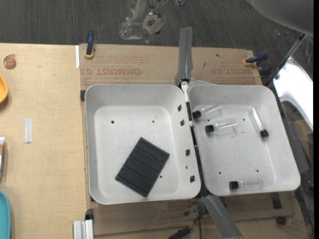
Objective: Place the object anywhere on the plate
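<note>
From the overhead camera I see the claw high at the far edge, beyond both bins. It is too blurred for me to tell whether it is released or clenched, and a clear shape under it might be a vial. The dark plate lies askew in the left bin. Four capped vials lie in the right bin. I'd centre over the plate's middle, descend low, then let go gently, since a vial would likely roll along the ribs.
</note>
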`<state>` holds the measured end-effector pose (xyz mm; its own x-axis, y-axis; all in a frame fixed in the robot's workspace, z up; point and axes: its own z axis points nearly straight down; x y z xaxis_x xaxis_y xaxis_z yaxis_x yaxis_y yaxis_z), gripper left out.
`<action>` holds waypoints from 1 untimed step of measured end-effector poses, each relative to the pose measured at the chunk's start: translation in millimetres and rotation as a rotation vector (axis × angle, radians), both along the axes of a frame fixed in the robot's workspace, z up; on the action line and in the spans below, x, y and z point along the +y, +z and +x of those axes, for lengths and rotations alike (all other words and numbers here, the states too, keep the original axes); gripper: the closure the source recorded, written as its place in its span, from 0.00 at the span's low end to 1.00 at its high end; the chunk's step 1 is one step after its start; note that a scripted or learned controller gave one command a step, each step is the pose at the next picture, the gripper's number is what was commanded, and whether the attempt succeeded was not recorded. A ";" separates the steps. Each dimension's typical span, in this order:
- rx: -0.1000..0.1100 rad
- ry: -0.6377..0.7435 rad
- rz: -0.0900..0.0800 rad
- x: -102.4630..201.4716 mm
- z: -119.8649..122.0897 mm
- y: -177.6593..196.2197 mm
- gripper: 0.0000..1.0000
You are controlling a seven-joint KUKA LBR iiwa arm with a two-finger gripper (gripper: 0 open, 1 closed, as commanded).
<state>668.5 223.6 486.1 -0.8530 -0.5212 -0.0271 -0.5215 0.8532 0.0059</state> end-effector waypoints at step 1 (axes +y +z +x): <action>-0.002 -0.003 0.003 -0.4 1.7 8.0 1.00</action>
